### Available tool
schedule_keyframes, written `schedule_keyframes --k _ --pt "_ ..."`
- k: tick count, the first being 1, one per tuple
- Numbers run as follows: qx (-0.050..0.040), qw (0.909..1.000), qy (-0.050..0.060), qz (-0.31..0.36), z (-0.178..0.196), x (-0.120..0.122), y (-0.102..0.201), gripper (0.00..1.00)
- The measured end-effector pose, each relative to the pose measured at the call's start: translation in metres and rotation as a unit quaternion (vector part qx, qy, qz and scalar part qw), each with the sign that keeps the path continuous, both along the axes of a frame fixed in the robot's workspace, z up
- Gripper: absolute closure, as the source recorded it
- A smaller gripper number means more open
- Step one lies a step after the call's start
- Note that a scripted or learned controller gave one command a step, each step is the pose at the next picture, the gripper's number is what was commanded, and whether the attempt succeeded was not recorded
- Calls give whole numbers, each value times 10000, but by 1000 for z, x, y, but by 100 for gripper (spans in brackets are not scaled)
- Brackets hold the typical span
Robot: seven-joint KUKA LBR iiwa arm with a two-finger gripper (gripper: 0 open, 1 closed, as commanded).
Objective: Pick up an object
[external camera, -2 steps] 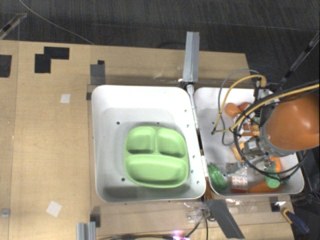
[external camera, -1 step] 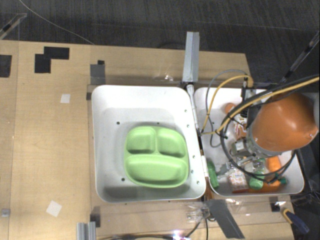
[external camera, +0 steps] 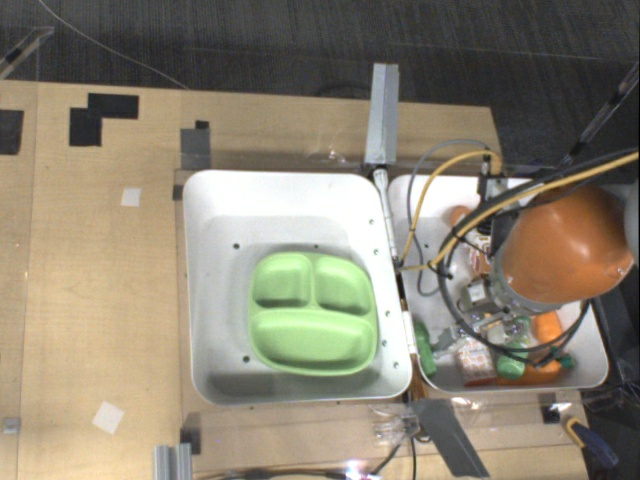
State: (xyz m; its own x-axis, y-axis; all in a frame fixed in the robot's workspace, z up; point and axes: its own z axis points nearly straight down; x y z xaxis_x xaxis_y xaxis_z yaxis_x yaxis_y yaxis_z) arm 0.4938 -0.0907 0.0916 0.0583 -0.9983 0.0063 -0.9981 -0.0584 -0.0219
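Note:
A green divided plate [external camera: 312, 313] lies flat in the left bin [external camera: 215, 218]. The arm's orange band [external camera: 560, 248] hangs over the right bin [external camera: 425, 208], with cables looping around it. My gripper [external camera: 488, 318] sits low in that bin, amid small objects, its tips hidden by the wrist and wires. Near it lie an orange piece [external camera: 546, 326], a green piece [external camera: 511, 367], a thin green item [external camera: 424, 350] at the bin's left wall, and a pale wrapped item [external camera: 470, 353].
A grey metal post [external camera: 381, 118] stands behind the gap between the bins. The wooden bench [external camera: 90, 298] spreads out to the left, with black markers at its back. Brackets [external camera: 450, 443] sit along the front edge.

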Motion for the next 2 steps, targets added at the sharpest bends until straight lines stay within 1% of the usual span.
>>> schedule_keyframes --k 1,2 --pt "31 10000 -40 17 12 3 6 100" --pt "36 9919 8 -1272 0 -1 7 100"
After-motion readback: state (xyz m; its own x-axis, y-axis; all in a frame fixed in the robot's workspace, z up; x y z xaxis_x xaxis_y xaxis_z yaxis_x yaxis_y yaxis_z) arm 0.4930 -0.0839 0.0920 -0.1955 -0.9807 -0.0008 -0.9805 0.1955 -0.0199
